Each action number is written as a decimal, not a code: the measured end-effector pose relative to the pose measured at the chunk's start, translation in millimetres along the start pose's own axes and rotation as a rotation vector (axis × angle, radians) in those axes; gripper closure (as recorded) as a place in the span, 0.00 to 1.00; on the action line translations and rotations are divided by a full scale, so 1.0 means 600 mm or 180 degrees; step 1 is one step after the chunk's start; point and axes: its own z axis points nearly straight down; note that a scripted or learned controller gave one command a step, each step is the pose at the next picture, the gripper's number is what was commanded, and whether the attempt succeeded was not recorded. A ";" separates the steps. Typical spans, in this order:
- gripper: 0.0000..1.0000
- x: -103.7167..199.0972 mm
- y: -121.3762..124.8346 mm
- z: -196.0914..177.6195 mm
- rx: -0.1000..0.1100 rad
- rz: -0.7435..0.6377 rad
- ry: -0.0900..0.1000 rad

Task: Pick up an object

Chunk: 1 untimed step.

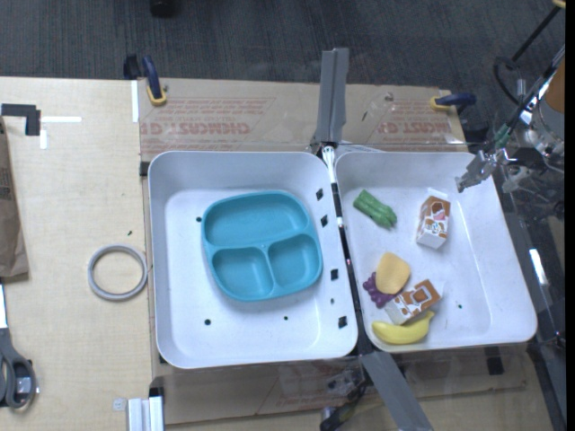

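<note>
Dark carpet runs behind a pale wooden bench (72, 178), and on that bench we see two shallow white bins set side by side, touching along a grey divider.

We take the small carton (433, 221) in the right bin (503, 241) as our landmark. It lies on its own on the bin floor, white with a brown-and-red print, tipped a little off square. Left of it and slightly farther from us rests a green toy vegetable (375, 209). Nearer us than the carton is a tight cluster: a yellow-orange rounded piece (393, 271), purple grapes (375, 288) touching its left edge, a second small printed box (415, 299) just beside it, and a banana (402, 330) nearest the bin's front wall.

For picking up an object, we judge the carton the best candidate. It looks light and stiff-sided, likely hollow, so a moderate squeeze should do; its printed faces may be slick. With open floor all round it, we would close across its two long flat sides. The banana and the grapes seem rounded and crowded, so a pinch there could slip or nudge neighbours.

The left bin (171, 268) holds only a blue divided tray (260, 245) with three compartments, none of them with anything in it.

Right of the carton and farther back, above the right bin's far corner, we see the gripper (474, 174); its state we cannot tell, since it is too small and cluttered by cables.
</note>
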 end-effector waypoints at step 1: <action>0.00 0.052 -0.022 0.156 0.0009 0.1045 0.0003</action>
